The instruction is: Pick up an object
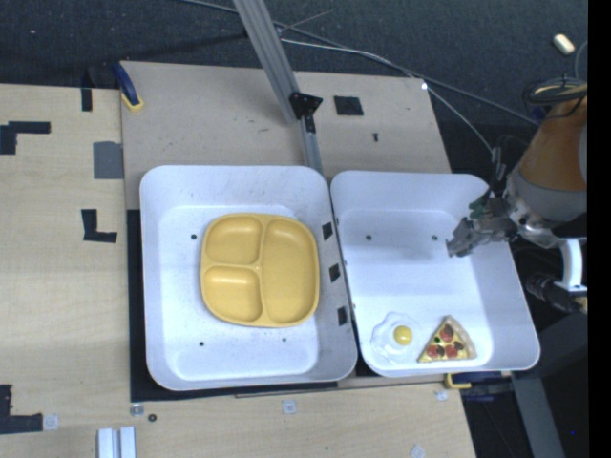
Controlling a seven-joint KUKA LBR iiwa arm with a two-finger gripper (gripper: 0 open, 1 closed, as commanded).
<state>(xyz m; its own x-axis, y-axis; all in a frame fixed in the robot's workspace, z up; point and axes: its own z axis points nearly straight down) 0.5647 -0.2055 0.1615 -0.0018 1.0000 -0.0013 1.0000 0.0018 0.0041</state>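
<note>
The end effector (464, 240) hangs over the right bin (382, 191) (finger spread unreadable), gripping nothing visible.

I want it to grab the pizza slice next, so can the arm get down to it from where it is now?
Probably yes. The pizza slice lies flat in the right bin, beside the fried egg but apart from it, and the pincer hangs over that bin with bare floor between.

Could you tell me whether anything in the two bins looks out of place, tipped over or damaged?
Nothing stands out. The yellow plate lies flat in the left bin, turned slightly off square. The toy egg and pizza slice lie side by side at the near edge of the right bin. The gripper hovers over that bin's right side.
</note>
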